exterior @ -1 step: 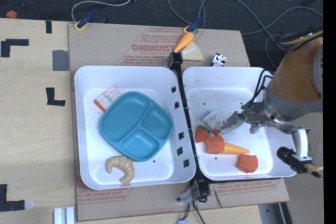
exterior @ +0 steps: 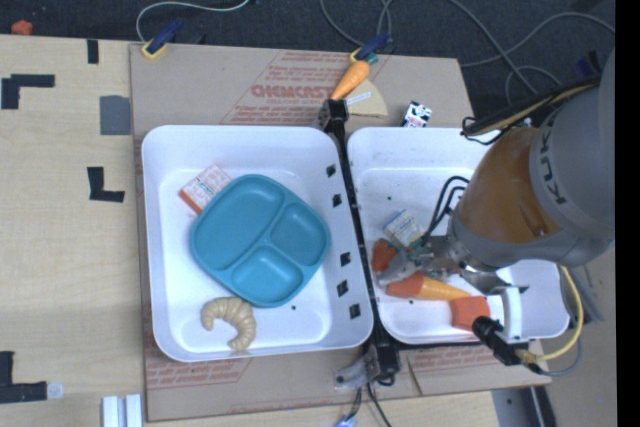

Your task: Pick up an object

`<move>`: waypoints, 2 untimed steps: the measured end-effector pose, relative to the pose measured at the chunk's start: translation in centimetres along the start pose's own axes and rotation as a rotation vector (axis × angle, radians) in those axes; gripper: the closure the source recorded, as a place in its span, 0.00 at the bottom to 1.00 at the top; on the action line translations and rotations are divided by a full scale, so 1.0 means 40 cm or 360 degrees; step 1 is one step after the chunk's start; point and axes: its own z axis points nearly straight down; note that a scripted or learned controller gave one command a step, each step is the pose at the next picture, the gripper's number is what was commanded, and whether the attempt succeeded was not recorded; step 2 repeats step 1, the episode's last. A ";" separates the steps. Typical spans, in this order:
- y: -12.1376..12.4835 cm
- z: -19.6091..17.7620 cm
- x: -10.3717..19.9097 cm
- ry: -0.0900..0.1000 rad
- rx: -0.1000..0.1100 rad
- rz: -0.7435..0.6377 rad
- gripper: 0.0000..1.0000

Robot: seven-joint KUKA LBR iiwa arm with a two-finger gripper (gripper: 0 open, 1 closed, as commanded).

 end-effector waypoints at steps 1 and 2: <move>0.001 -0.024 -0.003 -0.0005 -0.0003 0.0001 1.00; 0.001 -0.024 -0.003 -0.0005 -0.0003 0.0001 1.00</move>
